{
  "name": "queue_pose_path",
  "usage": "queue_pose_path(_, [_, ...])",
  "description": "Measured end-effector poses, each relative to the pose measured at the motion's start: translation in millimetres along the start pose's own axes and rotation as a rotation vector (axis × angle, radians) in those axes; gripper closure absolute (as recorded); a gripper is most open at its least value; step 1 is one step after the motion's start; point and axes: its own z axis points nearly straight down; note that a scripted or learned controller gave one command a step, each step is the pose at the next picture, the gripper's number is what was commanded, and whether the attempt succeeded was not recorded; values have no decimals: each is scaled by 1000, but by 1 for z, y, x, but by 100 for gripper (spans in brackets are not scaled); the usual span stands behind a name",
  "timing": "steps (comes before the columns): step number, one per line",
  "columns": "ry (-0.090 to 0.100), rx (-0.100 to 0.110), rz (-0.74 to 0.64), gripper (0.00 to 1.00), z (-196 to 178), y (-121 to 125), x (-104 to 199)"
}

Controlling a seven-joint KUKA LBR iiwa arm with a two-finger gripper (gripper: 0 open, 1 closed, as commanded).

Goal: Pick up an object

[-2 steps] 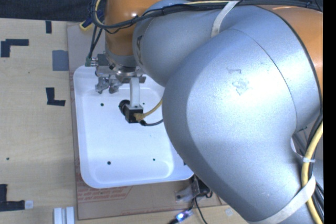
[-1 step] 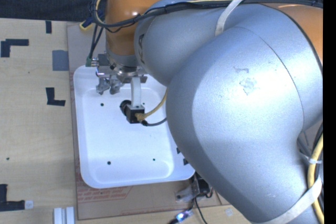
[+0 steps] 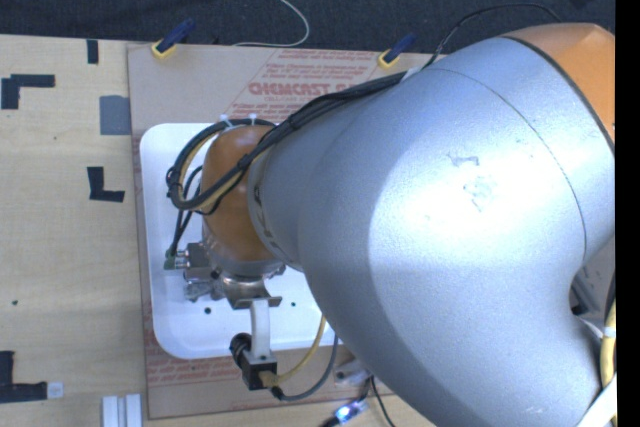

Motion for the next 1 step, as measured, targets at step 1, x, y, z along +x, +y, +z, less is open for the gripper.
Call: queue_pose_path(1, [3, -13, 1, 100, -14, 7, 0])
